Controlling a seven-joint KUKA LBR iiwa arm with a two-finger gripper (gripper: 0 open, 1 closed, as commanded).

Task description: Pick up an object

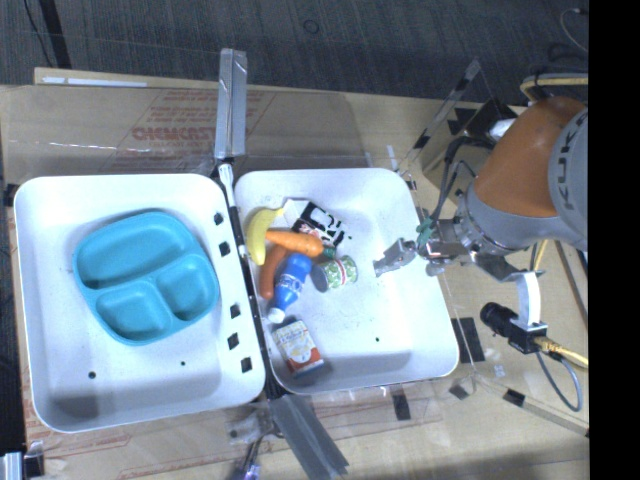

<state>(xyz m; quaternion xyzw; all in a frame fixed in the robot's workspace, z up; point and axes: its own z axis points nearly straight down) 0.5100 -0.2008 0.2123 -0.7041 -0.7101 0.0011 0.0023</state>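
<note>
Gripper: the gripper (393,258) is seen over the right bin (400,343), near its 3 o'clock rim; nothing is seen between the fingers; whether they are spread or closed cannot be told.

Nearest thing: a small green can (341,272) lies on its side just beside the gripper, at its 9 o'clock, apart from it; it is judged light, stiff and smooth, likely to roll, best taken across its round body.

Pile beyond: at 9 o'clock of the can a blue bottle (291,279) lies tilted, touching a carrot (295,242) above it; a banana (258,233) is seen at 10 o'clock, against the bin's left wall; a black-and-white packet (320,223) lies at 12 o'clock of the can; the bottle is judged slippery, the banana soft and easily bruised.

Apart: a small carton (296,349) lies at 7 o'clock, near the bottom left corner; flat-sided, so judged easy to hold.

Left bin: a blue divided tray (146,274) rests in the left bin (60,388), well apart from the gripper.
</note>
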